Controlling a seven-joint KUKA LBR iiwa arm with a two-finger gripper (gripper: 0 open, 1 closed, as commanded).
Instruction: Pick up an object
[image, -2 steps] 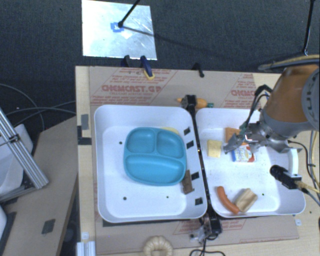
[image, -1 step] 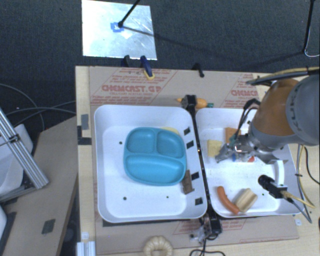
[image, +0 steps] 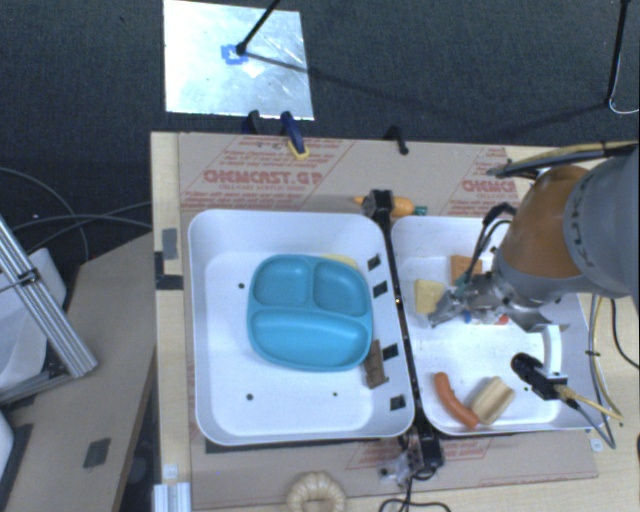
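My gripper (image: 447, 312) hangs low in the right bin (image: 440, 232), near its left side. Just up and left of its tip lies a pale yellow wedge (image: 428, 294), very close to it or touching; I cannot tell which. An orange block (image: 459, 268) sits behind the wedge, partly covered by the arm. By the bin's front wall lie a red-orange sausage (image: 455, 400) and a beige bread-like piece (image: 491, 399). I see nothing held between the fingers.
The left bin (image: 228, 405) holds a blue divided plate (image: 308, 312), a brown piece (image: 375, 366) at the plate's front right and a pale yellow bit (image: 344, 261) behind it. An orange thing (image: 401, 207) lies outside by the clamp between the bins.
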